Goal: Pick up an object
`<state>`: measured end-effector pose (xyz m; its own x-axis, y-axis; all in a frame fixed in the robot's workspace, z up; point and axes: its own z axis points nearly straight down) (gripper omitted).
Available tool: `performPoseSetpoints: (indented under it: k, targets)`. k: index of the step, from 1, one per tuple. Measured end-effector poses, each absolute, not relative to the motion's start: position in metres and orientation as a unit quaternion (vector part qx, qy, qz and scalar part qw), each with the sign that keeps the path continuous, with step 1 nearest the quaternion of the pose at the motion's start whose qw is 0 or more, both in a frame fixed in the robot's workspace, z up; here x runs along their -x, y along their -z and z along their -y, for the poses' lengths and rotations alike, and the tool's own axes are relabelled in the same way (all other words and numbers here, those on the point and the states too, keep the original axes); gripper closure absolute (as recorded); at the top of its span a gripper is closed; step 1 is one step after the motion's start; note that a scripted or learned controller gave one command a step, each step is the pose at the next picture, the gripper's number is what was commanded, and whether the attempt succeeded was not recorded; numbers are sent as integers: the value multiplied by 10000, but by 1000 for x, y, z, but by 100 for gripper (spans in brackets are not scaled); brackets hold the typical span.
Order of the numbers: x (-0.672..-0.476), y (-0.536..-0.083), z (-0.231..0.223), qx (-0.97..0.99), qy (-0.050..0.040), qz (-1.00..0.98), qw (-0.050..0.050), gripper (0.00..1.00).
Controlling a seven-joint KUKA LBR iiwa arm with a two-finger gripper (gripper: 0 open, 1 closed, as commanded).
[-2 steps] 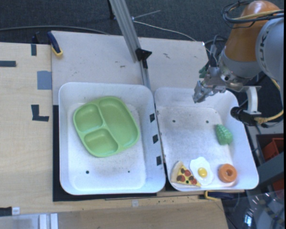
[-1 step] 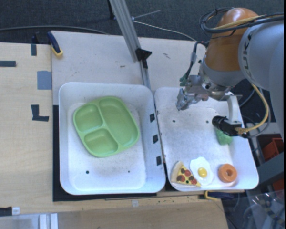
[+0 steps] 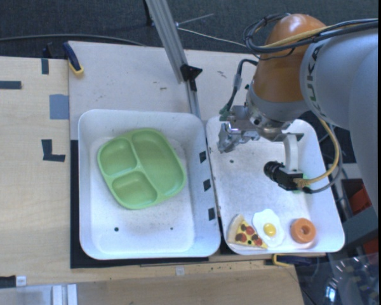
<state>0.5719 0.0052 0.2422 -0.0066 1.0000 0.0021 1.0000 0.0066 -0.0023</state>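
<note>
A pizza slice [image 3: 245, 232], a fried egg [image 3: 268, 227] and an orange doughnut [image 3: 303, 230] lie in a row along the front edge of the right bin [image 3: 241, 183]. A green divided plate [image 3: 140, 166] rests in the left bin [image 3: 95, 227]. My gripper [image 3: 227, 141] hangs over the back left corner of the right bin, well behind the toy foods, with nothing visible between its fingers.
A slanted metal rail [image 3: 171, 43] runs from the top down to the gap between the bins. The arm's orange and grey body [image 3: 286, 75] covers the back of the right bin, and a black cable fitting [image 3: 280, 174] hangs over its middle.
</note>
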Motion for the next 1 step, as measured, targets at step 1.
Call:
performPoseSetpoints:
  k: [1]
  targets:
    - [-542,-240,-46,7053,-13,7089,17,100]
